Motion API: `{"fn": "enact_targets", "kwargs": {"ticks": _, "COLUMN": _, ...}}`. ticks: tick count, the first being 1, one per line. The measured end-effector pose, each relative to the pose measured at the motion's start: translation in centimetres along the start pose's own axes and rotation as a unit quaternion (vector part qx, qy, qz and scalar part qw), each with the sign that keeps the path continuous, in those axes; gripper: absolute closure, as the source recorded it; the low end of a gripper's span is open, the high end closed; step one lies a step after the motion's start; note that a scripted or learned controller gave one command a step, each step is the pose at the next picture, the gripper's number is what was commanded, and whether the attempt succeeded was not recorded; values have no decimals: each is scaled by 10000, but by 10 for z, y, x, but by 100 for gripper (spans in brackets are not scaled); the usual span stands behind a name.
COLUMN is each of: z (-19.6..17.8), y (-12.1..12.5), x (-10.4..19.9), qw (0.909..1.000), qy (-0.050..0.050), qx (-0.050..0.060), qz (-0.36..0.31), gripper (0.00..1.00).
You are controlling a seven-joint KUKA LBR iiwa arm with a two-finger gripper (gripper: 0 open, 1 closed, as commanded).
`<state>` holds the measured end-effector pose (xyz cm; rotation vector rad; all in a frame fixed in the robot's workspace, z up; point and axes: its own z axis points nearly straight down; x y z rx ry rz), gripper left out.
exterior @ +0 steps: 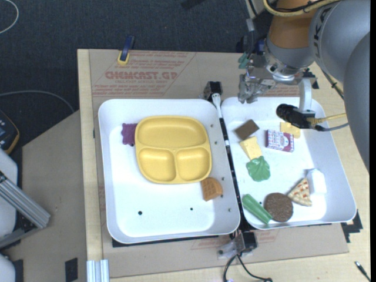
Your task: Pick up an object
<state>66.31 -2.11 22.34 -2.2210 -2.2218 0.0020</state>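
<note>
My gripper (pixel 249 94) hangs over the far left corner of the right bin (pixel 335 169), above the bin floor, with nothing seen between its fingers. Below it lie a brown block (pixel 247 128), a yellow cheese wedge (pixel 251 147) and a green leafy piece (pixel 258 169). Further right are a purple-and-white packet (pixel 279 140) and a small yellow piece (pixel 289 128). At the near side sit a green pickle (pixel 255 208), a brown round patty (pixel 278 207), a pizza slice (pixel 301 192) and a white piece (pixel 317 180).
The left bin (pixel 117 204) holds a yellow divided tray (pixel 173 147), a purple item (pixel 128 133) at the tray's left and a brown bread piece (pixel 212 188) near the divider. A black fixture (pixel 294 116) juts over the right bin's far side.
</note>
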Motion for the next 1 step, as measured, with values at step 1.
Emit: {"fn": "enact_targets", "kwargs": {"ticks": 1, "z": -12, "y": -8, "x": 7, "qw": 10000, "qy": 7, "qx": -2, "qz": -2, "gripper": 100}}
